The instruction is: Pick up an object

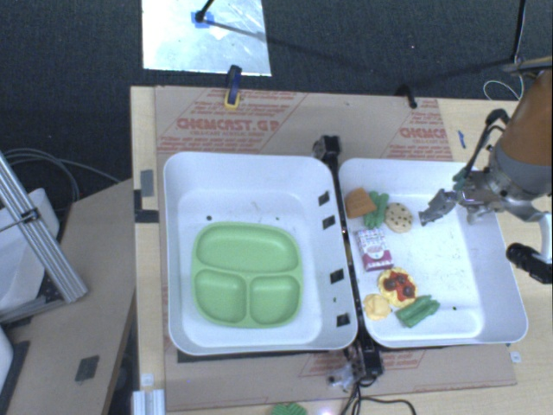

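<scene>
Lighting: bright, even, from overhead; white bins (259, 167) near washed out. Glare: strong on the shiny sheet (207, 24) at top. Shadows: soft, faint. Focus: slightly soft overall; arm (527, 137) at right blurred; carpet grainy

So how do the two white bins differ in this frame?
The left bin holds one large thing, a green divided plate lying flat near its middle; the right bin holds several small food toys, among them a cookie and a green bean pod, clustered along its left side. The gripper hovers over the right bin, not the left bin. Both are shallow, white and sit side by side.
</scene>
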`<state>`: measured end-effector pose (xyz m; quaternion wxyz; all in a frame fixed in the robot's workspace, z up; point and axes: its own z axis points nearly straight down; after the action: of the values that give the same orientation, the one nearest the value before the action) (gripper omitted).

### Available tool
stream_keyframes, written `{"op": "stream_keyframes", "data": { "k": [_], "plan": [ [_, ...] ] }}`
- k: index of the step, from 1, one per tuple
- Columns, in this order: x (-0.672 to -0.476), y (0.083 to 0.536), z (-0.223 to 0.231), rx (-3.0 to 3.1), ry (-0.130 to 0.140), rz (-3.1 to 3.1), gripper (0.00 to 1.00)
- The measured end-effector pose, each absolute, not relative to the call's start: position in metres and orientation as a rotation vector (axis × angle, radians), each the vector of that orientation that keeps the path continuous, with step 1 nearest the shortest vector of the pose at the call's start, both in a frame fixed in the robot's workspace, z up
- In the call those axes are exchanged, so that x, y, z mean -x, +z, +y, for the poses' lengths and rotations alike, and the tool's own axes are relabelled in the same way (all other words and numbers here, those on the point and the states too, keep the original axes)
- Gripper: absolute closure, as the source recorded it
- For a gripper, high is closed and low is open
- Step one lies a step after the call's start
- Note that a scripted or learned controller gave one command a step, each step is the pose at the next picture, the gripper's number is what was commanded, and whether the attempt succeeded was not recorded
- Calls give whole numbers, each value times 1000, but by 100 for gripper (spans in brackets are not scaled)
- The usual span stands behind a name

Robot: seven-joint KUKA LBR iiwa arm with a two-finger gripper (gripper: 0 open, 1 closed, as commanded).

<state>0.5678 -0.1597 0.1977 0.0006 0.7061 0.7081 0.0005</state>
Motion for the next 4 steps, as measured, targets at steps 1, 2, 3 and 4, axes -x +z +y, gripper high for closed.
{"op": "stream_keyframes", "data": {
  "k": [1,2,3,4],
  "plan": [
    [-579,79,-135,-2215,-1,2229,0],
    [-645,86,-112,-2210,7,2225,0],
    [-561,84,-128,-2226,-4,2222,0],
    [-619,104,-128,-2211,7,2223,0]
  ]
}}
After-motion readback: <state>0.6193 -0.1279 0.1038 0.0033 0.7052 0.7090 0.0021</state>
